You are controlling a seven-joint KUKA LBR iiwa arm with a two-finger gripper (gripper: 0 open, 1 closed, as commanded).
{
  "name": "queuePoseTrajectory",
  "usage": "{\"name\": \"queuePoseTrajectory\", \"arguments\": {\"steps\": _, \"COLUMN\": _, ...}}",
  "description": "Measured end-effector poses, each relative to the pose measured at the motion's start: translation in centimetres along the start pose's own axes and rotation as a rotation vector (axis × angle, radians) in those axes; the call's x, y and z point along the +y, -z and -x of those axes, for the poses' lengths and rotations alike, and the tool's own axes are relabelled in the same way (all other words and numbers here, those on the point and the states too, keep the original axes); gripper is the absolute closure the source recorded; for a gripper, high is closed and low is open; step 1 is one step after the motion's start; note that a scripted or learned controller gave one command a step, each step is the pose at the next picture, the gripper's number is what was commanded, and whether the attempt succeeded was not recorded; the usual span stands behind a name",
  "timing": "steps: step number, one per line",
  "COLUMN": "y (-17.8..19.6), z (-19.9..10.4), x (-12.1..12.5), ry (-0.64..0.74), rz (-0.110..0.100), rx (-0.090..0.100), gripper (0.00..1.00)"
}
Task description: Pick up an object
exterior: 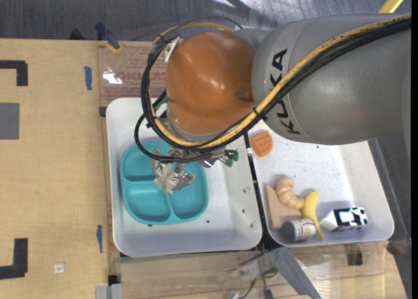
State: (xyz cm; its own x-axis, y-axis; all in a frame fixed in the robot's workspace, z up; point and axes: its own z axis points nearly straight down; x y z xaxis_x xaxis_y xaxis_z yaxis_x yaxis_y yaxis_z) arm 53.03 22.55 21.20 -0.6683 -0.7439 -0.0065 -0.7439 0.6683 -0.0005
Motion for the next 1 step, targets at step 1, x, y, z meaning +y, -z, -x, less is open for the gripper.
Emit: {"name": "queuePoseTrajectory", "arguments": {"steps": 1, "y": -11.02, "z": -0.01, "x": -0.87, "ry": -0.56, "rz": -0.002, "rx": -0.007, "gripper": 1.0}}
